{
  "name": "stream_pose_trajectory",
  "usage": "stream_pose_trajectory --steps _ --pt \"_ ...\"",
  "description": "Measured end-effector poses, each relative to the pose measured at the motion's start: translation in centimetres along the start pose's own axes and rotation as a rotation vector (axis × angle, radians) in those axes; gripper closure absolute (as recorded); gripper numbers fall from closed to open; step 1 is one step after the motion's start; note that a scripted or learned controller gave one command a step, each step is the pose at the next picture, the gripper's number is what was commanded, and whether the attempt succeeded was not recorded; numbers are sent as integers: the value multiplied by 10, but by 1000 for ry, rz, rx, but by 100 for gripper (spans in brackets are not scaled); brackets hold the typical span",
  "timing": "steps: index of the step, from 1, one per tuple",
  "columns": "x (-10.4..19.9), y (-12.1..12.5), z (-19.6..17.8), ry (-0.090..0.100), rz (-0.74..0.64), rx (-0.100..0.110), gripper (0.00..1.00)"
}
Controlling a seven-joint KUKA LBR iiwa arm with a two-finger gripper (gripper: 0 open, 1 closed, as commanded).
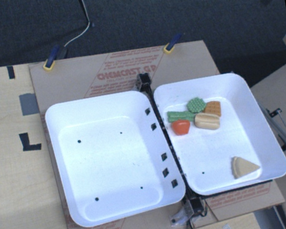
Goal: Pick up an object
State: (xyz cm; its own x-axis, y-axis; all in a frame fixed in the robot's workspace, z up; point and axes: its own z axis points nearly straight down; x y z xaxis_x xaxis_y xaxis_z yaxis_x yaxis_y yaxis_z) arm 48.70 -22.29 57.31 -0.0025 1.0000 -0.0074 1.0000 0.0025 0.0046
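The right bin [253, 119] holds a cluster of toy foods near its back: a green broccoli-like piece [189, 109], a red tomato [181, 127], a tan bread roll [206, 121] and an orange piece [213, 108] behind the roll. A tan wedge [243, 166] lies alone near the bin's front right corner.
The left bin [62, 153] stands beside the right one, joined along a black clipped seam [162, 140]. Both rest on a cardboard sheet [119, 71] clamped at the back. A white cable [82, 31] runs over the dark floor behind.
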Motion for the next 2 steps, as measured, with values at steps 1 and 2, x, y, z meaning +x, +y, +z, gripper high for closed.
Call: stream_pose_trajectory --steps 1,2 --pt "-1 -1 40 7 3 7 100" --pt "0 0 28 4 1 3 100"
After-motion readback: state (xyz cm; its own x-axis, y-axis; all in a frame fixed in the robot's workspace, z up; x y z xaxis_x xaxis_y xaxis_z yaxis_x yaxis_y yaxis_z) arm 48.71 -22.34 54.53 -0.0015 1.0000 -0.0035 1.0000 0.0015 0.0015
